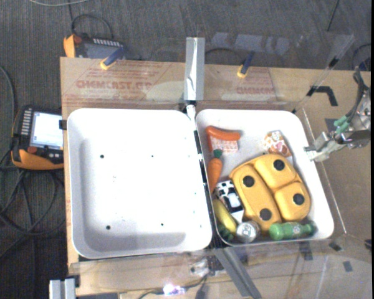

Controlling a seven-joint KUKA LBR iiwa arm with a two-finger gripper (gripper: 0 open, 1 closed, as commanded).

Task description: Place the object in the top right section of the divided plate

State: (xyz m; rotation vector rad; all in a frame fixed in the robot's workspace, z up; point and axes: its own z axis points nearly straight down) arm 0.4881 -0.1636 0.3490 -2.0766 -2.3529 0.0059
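— What kind of place is this?
— A robotics lab, I think. Two shallow white plastic bins [81,185] sit on a brown wooden bench [137,83]. Left of the bench lies an orange-and-black handheld control pendant [38,139], and black cables [6,192] run over grey carpet [25,36].

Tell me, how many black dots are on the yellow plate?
3. The divided plate in the right bin has one dot per section: top right, lower right, and left. A fourth dark spot may be another.
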